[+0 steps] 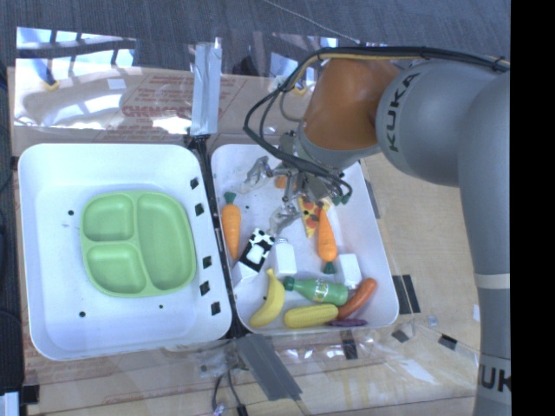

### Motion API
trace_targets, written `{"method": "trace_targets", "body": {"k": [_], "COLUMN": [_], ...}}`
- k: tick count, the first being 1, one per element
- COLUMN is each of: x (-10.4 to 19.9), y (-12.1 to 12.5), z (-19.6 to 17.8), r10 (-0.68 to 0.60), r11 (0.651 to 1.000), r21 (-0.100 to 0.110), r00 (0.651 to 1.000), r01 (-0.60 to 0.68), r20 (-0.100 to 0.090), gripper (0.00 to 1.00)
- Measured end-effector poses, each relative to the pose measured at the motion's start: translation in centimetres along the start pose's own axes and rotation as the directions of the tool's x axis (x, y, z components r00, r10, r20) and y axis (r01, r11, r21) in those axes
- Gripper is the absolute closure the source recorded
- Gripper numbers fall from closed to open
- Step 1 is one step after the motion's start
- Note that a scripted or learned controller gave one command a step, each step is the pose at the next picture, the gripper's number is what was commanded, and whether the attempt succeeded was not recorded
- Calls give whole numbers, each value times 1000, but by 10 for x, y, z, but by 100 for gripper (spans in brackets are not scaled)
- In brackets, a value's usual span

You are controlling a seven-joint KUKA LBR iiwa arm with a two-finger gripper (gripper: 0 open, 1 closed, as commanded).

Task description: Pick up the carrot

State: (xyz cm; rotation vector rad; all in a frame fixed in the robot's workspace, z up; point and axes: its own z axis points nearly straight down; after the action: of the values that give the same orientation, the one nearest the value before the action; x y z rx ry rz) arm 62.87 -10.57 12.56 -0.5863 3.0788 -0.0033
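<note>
Carrot (231,230) lies in the right bin (381,258) against its left wall, beyond the banana (270,299) and green bottle (316,290); gripper (293,204) state cannot be determined; arm (434,111) reads "KUKA".

The gripper (293,204) hangs over the rear middle of the right bin (378,232). Just left of it, against that bin's left wall, lies a carrot (231,229); just right of it and a little nearer the front lies a second carrot (326,237). In front of the gripper sits a checkered block (255,250), and farther forward a banana (270,300), a bottle (316,290) and a hot dog (360,297) line the front. Well to the gripper's left, the left bin (43,232) holds a divided plate (139,243).
</note>
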Motion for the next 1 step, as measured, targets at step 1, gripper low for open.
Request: {"method": "trace_targets", "body": {"k": [1], "x": [6], "y": [-77], "z": [38], "r10": [278], "r11": [961], "r21": [-2], "r00": [960], "r01": [-278], "r20": [-11], "gripper": [0]}}
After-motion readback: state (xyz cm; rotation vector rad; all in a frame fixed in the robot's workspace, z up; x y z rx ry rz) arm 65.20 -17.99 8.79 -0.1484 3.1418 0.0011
